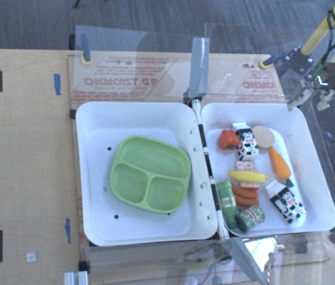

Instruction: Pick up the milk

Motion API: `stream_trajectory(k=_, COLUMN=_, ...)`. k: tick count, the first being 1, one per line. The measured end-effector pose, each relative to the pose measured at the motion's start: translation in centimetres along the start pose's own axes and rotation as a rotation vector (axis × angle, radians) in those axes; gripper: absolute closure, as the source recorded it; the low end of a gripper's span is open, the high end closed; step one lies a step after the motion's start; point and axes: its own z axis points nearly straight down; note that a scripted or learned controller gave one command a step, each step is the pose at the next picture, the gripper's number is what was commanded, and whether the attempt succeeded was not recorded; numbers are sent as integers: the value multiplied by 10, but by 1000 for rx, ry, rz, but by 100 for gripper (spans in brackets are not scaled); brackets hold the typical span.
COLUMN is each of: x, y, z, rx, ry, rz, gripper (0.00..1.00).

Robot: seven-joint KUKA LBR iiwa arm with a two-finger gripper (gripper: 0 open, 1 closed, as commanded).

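In the right bin [318,159] | two cow-print milk cartons [247,142], [287,202] crowded by toys | tool [309,88] perhaps at far corner, grip state unclear | risk: grabbing wrong neighbour, carton slipping.

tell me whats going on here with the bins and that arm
A robot arm is set up to pick up the milk, but nothing is lifted yet. Its gripper sits at the upper right, beyond the right bin. Two cow-patterned milk cartons lie in that bin among toy food: one near the top, one lower right. The left bin holds a green divided plate.
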Motion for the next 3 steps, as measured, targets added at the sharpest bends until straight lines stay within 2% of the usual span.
stream_trajectory(k=1, x=51, y=19, z=118, rx=1, ry=0, rz=172, gripper=0)
stream_trajectory(k=2, x=120, y=10, z=170, rx=-2, ry=0, rz=21, gripper=0)
stream_trajectory(k=3, x=138, y=20, z=71, rx=-2, ry=-1, rz=295, gripper=0)
